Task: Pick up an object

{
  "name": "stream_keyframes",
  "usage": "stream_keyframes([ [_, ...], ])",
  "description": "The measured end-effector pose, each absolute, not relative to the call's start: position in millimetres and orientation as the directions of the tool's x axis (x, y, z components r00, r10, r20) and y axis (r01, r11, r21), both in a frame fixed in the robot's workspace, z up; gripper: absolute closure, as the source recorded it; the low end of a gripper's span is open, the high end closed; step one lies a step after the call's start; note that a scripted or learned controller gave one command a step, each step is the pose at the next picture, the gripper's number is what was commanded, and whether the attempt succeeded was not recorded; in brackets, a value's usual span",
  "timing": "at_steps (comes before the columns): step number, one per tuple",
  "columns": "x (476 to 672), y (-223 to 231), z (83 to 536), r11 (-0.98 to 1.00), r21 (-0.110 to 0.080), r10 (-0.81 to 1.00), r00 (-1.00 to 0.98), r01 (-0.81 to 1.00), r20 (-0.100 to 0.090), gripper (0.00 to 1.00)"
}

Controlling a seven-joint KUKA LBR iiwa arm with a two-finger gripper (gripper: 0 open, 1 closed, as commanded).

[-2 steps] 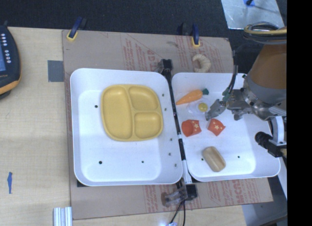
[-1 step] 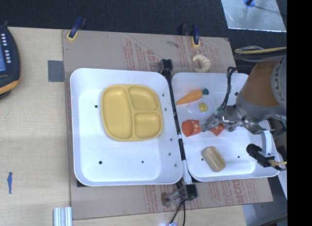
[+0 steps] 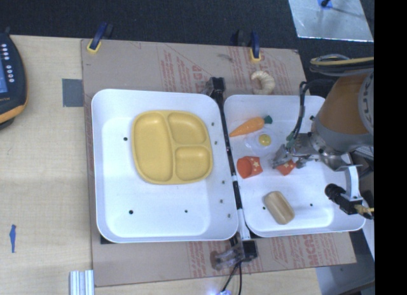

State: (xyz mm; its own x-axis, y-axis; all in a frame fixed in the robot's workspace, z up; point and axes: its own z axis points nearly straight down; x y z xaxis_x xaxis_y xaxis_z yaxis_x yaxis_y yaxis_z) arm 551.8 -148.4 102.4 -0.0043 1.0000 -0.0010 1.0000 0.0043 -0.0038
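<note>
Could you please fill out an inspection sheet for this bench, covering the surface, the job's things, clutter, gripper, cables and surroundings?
Surface: cardboard sheet clamped to a wooden bench, bearing the left bin and right bin.
Job's things: right bin holds a carrot, yellow piece, red piece, tan block.
Clutter: yellow divided plate in left bin; pale curled item on the cardboard.
Gripper: gripper low over a small red item; grasp cannot be told.
Cables: black cable along the arm.
Surroundings: handheld pendant at left.
</note>
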Motion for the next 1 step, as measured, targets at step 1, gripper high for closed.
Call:
stream_keyframes([
  [1, 566.0, -78.3, 196.9, 0.01, 0.004, 1.0, -0.01, 1.0, 0.001, 1.0],
])
